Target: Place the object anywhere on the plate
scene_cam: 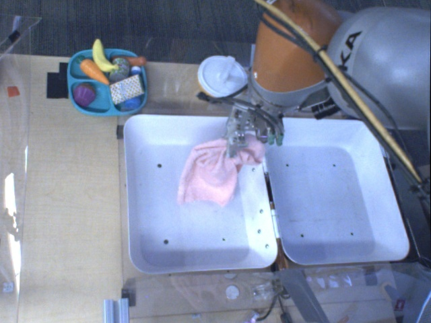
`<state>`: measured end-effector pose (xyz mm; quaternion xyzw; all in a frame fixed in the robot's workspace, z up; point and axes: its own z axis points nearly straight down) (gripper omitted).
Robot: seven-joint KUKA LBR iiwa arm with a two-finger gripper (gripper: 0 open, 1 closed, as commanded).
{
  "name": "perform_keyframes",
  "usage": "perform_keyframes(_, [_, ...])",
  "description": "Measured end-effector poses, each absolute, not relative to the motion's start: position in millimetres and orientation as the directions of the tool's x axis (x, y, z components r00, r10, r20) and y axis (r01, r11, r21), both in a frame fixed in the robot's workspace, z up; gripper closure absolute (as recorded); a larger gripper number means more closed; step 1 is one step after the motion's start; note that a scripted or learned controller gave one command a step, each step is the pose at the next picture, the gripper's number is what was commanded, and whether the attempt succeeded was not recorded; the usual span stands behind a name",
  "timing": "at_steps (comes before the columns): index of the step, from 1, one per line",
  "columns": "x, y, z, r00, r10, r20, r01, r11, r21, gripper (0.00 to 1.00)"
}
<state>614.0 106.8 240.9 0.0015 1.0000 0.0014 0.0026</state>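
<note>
A pink cloth [207, 173] lies crumpled in the left white bin [155, 207], its upper right corner pulled up towards the divider between the bins. My gripper [236, 142] hangs over that corner, its fingers shut on a fold of the cloth. The rest of the cloth drapes down and to the left onto the bin floor. The blue sectioned plate [75, 101] sits on the bench at the far left, outside the bins and well away from the gripper. It holds toy food, among it a banana [101, 56] and a carrot [93, 70].
A white lidded cup [221, 76] stands just behind the left bin, close to my wrist. The right white bin [337, 200] lies beside the left one. My arm's orange band [289, 42] looms over the bins' back edge.
</note>
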Motion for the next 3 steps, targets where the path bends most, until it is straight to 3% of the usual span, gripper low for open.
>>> perform_keyframes(2, [578.0, 193.8, 231.3, -1.000, -0.001, -0.005, -0.001, 1.000, 0.003, 1.00])
perform_keyframes(3, [578.2, 193.6, 231.6, -1.000, 0.000, -0.005, 0.000, 1.000, 0.003, 0.00])
